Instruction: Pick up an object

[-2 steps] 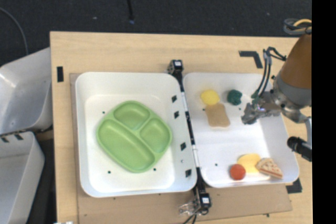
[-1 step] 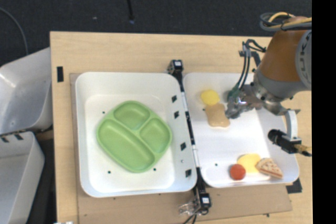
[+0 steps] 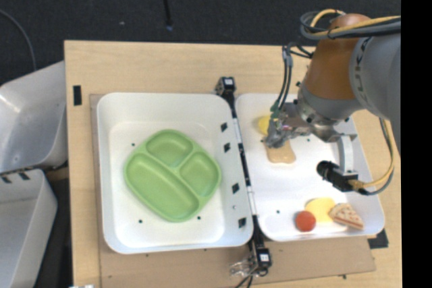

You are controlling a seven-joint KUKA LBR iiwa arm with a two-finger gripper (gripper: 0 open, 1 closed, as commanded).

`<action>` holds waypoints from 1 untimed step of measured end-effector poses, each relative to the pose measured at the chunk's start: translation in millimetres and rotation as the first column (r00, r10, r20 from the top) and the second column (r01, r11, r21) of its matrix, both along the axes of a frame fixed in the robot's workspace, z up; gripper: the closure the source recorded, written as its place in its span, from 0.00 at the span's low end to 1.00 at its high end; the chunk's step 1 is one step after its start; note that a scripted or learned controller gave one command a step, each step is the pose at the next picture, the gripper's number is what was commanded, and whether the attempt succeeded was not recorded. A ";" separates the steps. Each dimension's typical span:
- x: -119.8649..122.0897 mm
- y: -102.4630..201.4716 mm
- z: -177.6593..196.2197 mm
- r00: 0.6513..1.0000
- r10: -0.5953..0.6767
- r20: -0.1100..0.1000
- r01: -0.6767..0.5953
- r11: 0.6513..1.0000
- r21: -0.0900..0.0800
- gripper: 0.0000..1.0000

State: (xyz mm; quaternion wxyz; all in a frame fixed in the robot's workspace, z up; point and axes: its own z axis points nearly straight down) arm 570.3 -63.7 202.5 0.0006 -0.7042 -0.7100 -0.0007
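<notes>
Gripper (image 3: 276,138) low in right bin (image 3: 283,219), tan piece (image 3: 282,155) just beneath.

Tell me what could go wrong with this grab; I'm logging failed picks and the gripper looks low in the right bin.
1. The gripper sits between a yellow piece and a tan flat piece; it may nudge one while going for the other, or catch neither.
2. The tan flat piece lies flat on the right bin floor, so the fingers might slide over it.
3. Both pieces lie near the bin's left wall, where a push could wedge them.
</notes>
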 end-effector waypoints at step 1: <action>15.9 44.8 17.1 1.000 -0.001 0.001 0.001 1.000 -0.001 1.00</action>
